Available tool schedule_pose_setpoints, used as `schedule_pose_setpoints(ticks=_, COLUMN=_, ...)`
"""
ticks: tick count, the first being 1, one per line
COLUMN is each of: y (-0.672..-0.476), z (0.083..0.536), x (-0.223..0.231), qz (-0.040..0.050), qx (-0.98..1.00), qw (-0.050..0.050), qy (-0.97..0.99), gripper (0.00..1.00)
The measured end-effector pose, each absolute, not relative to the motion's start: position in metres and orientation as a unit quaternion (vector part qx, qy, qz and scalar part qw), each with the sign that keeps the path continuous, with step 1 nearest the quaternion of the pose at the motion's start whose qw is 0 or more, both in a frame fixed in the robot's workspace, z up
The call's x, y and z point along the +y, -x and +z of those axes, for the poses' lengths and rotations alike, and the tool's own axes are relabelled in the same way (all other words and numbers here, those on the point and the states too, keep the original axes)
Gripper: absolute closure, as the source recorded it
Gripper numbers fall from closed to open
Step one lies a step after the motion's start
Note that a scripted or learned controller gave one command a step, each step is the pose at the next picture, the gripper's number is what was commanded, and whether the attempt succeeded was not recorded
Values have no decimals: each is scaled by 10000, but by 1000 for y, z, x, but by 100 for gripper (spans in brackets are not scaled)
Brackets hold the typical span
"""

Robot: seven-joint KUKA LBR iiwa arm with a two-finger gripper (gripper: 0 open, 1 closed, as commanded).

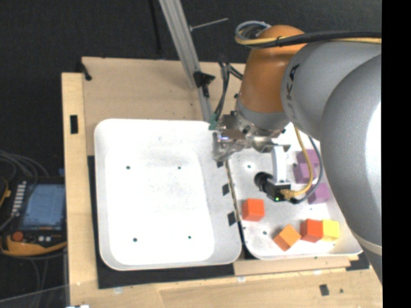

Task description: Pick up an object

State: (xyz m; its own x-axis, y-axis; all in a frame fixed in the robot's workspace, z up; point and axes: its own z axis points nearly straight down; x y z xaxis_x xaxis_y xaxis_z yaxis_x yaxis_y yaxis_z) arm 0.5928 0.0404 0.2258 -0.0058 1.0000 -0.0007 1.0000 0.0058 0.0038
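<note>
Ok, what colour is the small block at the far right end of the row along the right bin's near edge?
Yellow: the small cube-shaped block beside the red one, seen in the camera view.

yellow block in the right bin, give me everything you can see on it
The yellow block is a small cube-like piece, plain matte yellow, foam or wood by its look. It sits flat on the floor of the right bin, near the front right corner, pressed against or right beside a red block on its left. The grey arm's body overhangs the area just right of it.

Wooden bench (128, 88) with two white bins (160, 191) side by side
</note>
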Motion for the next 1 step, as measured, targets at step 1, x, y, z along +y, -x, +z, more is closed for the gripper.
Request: schedule_pose_setpoints(ticks=1, y=-620, z=221, x=82, qz=13, qx=7091, qw=16, qy=-7052, gripper=100)
